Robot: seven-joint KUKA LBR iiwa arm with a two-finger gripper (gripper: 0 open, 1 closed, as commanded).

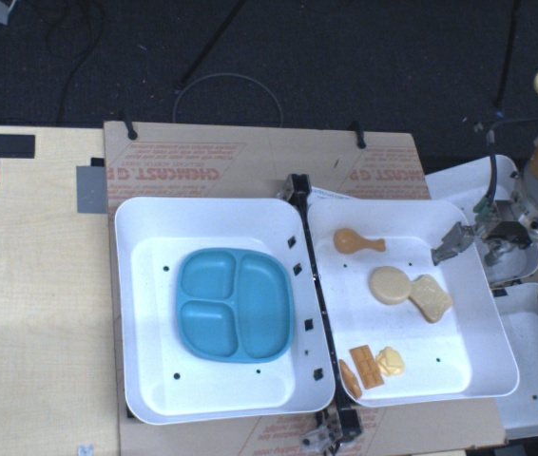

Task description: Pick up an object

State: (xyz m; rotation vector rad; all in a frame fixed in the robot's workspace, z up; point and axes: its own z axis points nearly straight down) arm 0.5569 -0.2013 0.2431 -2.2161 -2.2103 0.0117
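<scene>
From my feed both white bins [145,218] look like smooth, slightly glossy plastic. The blue divided plate [234,305] is matt plastic. They're sitting on printed brown cardboard [250,160], and the worktop [31,293] looks like pale, smooth wood laminate.

Even, bright light; slight softness

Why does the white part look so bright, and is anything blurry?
Camera view: even overhead light washes out the white bins, with soft, faint shadows; the blue plate and food pieces stay fairly sharp; the hand at the right edge looks slightly soft; the floor behind is dark.
</scene>
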